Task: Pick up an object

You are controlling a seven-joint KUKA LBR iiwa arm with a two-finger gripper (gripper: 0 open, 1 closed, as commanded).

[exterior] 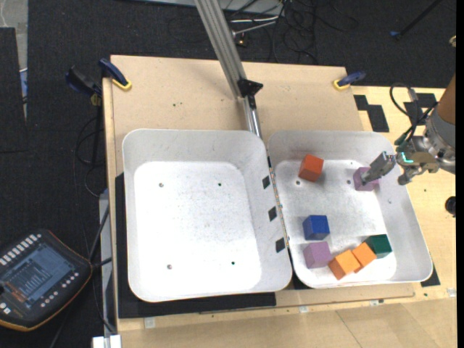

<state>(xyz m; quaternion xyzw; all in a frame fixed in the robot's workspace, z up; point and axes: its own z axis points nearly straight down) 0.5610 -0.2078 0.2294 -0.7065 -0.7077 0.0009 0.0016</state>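
Note:
The right bin (406, 216) holds several blocks. An orange block (312, 167) sits near its back, and a purple block (363, 180) lies by the right wall. A blue block (315, 227) is in the middle. Along the front lie a pale purple block (317, 254), a second orange block (346, 261) and a green block (378, 246), the last two touching. My gripper (377, 170) reaches in from the right, low over the right bin, its tip at the upper right side of the purple block. Whether it touches that block is unclear.
The left bin (138, 194) lies beside the right one, with black clips along the shared wall. A slanted metal pole (225, 42) crosses the back of the bench. Blue clamps (112, 71) hold the board's back corners. A teach pendant (36, 274) lies at lower left.

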